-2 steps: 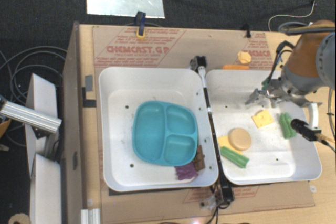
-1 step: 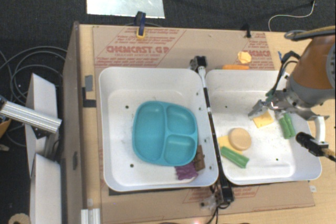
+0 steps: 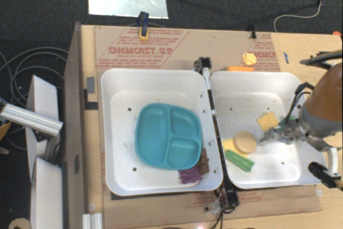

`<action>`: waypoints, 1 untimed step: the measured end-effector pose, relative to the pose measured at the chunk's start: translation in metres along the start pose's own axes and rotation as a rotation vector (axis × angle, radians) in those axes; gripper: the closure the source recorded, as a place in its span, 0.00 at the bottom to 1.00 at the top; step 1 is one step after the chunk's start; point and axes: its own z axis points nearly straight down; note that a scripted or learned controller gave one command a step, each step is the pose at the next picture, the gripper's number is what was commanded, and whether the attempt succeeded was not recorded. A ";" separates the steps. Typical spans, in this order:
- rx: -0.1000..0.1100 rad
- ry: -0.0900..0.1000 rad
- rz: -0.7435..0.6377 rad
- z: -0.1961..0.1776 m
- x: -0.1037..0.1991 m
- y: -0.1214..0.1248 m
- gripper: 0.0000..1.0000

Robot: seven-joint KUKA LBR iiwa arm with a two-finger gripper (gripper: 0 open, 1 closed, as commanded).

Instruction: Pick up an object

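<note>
The end effector [image 3: 274, 133] hovers in the right bin [image 3: 268, 179], finger state unclear (too blurred). Nearby, the tan round block [image 3: 245, 142] looks light, rigid, smooth; best pinched across its edges.

Desk [image 3: 161, 45]: brown cardboard-covered top with red printing along the far side. Two shallow white bins sit side by side on it, left bin [image 3: 115, 88] and right bin [image 3: 284, 83], touching along a central divider. Small orange and yellow pieces [image 3: 244, 63] lie on the cardboard just behind the right bin.
</note>
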 end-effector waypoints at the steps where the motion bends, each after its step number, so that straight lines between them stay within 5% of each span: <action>1: -0.010 -0.002 -0.011 -0.003 0.025 0.058 0.00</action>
